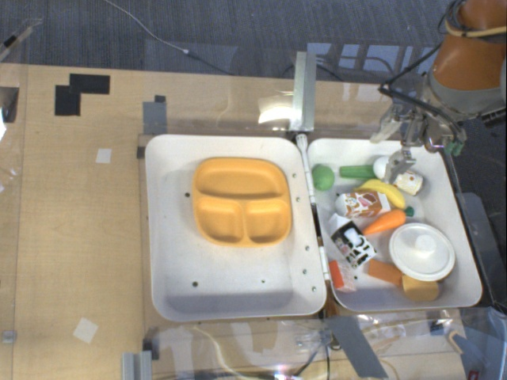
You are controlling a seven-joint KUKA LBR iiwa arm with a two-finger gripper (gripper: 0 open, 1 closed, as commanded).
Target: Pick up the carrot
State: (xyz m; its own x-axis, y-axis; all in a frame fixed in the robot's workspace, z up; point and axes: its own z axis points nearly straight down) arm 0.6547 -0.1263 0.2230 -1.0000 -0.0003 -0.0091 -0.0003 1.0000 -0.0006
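Carrot (pixel 386 222) lies slantwise in the right bin (pixel 467 279), its long axis rising toward upper right, between a banana (pixel 385 191) and a white bowl (pixel 422 251). The gripper (pixel 404 161) hangs above; its grip cannot be made out.

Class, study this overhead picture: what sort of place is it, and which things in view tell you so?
Probably a robotics lab bench, not a kitchen: a robot arm reaches over two white bins, toy food such as a carrot fills one, and black markers sit on the wooden bench.

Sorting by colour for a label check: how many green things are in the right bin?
2. A green ball at the bin's upper left, and a green stick-shaped item just right of it. Others may be hidden beneath the pile.
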